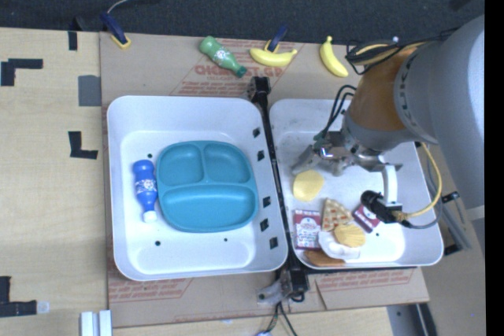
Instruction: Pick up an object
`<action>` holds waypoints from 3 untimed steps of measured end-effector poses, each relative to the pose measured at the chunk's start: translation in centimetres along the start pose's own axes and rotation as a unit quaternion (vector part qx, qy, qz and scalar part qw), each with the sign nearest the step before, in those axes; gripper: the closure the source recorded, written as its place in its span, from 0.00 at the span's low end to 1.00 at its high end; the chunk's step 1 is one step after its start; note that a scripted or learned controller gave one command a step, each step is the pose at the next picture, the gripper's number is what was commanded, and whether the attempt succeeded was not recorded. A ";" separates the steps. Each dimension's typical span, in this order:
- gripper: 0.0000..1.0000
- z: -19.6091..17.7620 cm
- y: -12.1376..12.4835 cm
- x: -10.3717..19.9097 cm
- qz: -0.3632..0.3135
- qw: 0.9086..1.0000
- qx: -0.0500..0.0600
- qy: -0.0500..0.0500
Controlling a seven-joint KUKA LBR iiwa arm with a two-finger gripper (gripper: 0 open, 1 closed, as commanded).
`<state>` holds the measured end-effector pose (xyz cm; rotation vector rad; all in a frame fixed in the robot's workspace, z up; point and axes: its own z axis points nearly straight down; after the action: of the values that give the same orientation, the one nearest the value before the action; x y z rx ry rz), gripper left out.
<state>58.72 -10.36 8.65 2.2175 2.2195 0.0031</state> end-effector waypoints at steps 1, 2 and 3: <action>0.00 0.0 -2.7 0.6 0.001 1.000 -0.001 -0.001; 0.00 0.0 -8.6 -0.3 0.001 1.000 -0.001 0.000; 0.00 0.0 -5.5 0.8 0.001 1.000 0.001 0.000</action>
<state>53.24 -9.60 8.61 2.2197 2.2195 0.0008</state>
